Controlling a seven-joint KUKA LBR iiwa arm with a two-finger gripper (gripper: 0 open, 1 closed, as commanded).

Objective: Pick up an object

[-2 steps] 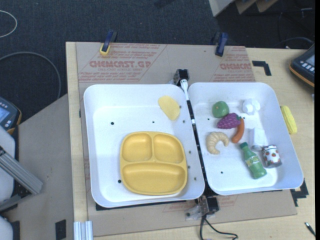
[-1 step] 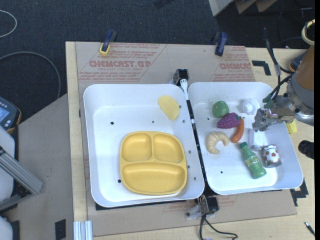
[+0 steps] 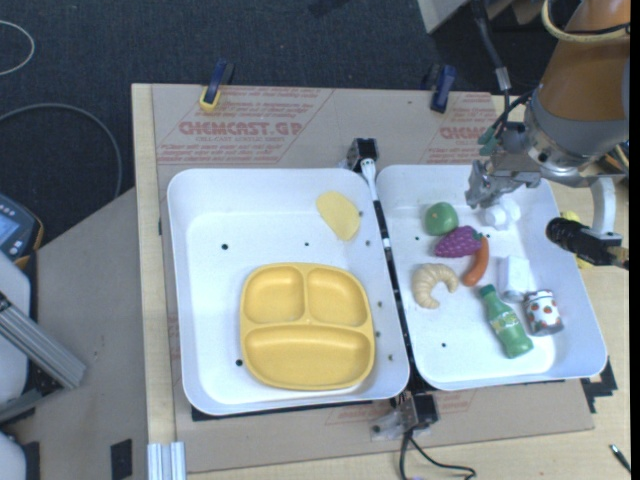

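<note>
In the right bin (image 3: pixel 575 358) lie a green apple (image 3: pixel 440 218), purple grapes (image 3: pixel 458 240), an orange carrot (image 3: pixel 479 260), a tan croissant (image 3: pixel 434 284), a green bottle (image 3: pixel 504 321) and a small can (image 3: pixel 542 311). My gripper (image 3: pixel 488 194) hangs over the back of this bin, just right of the apple and above the grapes. A small white object (image 3: pixel 501 214) lies right beneath it, and I see nothing held.
The left bin (image 3: pixel 190 268) holds a yellow compartment tray (image 3: pixel 305 325) and a pale yellow piece (image 3: pixel 339 214) at its back right. A white block (image 3: pixel 518 271) sits near the carrot. Black clamps (image 3: pixel 363 154) join the bins; a black fixture (image 3: pixel 580 238) juts in at the right.
</note>
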